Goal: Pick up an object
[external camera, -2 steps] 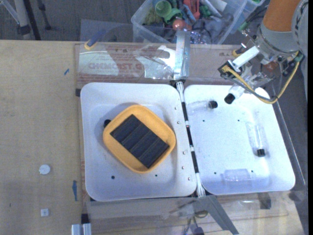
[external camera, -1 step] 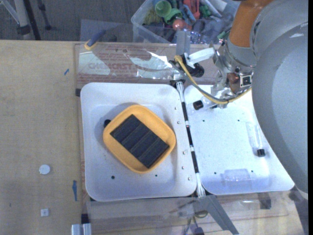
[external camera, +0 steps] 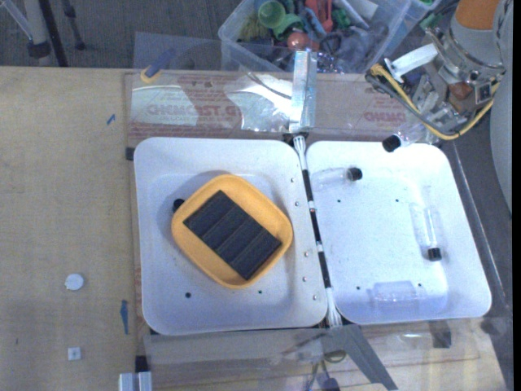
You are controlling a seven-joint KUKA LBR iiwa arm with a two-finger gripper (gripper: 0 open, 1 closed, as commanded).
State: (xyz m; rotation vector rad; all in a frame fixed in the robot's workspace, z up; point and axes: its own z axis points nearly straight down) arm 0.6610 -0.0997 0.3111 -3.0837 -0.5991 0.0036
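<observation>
- From my remote seat, the arm (external camera: 488,6) enters at the upper right corner and is cut off by the frame; I see an orange band, a grey collar below it and a tangle of yellow and white cables.
- The gripper (external camera: 435,96) sits somewhere within that cluster of cables and metal brackets, above the far edge of the right bin; whether the pincer is spread or pressed together I cannot tell.
- Left bin (external camera: 155,300): shallow, white, rounded corners, smooth plastic; it holds the yellow object (external camera: 232,230), a rounded-square shell lying tilted, with a dark ribbed panel of three slats set into its top face.
- A small black piece (external camera: 178,205) peeks out at the yellow object's far-left edge; most of it is hidden, so I cannot name its shape.
- Right bin (external camera: 472,300): same white plastic; it holds clear tube-like items that nearly vanish against the floor; one clear tube (external camera: 425,230) with a black cap lies near the right wall; another clear piece (external camera: 393,292) lies near the front wall; a third, faint, with a black end (external camera: 354,173), lies near the far wall.
- A clear tub (external camera: 326,15) of mixed coloured toys stands beyond the bins, partly cropped at the top.
</observation>
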